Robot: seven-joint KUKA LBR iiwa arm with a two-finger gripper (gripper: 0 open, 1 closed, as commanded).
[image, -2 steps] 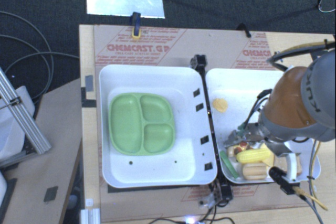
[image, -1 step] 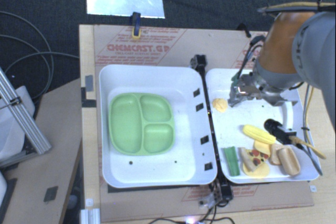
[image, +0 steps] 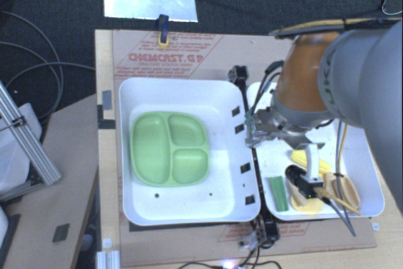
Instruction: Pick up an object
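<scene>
Picking from the right bin [image: 371, 198], we aim the jaws, whose state we cannot tell, over the green block [image: 278, 193].

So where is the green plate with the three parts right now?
The green plate lies flat in the left bin, a little left of that bin's middle. The arm and the small things are over in the right bin.

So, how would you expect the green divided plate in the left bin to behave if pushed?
The green divided plate lies flat, so it would probably slide rather than tip. It looks like moulded plastic: likely stiff and light.
</scene>
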